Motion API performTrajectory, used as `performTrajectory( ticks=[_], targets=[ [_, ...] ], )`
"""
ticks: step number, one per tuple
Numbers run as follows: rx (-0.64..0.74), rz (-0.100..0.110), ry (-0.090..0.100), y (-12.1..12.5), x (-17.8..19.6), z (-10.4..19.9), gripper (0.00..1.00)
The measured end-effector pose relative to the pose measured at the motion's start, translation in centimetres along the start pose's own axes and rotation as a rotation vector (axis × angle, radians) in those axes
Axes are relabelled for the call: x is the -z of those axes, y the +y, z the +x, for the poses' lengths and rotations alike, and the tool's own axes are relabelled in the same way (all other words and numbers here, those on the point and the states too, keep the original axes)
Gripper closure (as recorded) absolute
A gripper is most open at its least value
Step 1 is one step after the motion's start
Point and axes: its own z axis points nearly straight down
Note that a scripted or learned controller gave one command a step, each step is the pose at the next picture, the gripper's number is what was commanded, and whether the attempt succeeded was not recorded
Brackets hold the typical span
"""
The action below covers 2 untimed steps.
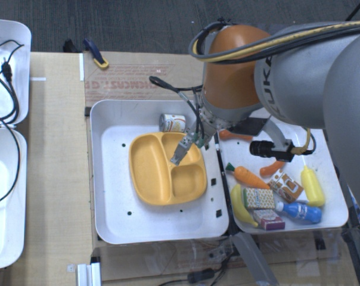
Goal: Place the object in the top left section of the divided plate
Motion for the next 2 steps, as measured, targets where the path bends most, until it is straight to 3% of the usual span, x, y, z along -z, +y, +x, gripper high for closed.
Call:
performTrajectory(
  ticks=[1,2],
  targets=[
    [-0.005,0.0,-0.001,-0.1,0.9,-0.2,1.0],
    [-0.171,0.0,-0.001,-3.0,3.2,-2.4,1.0]
  ],
)
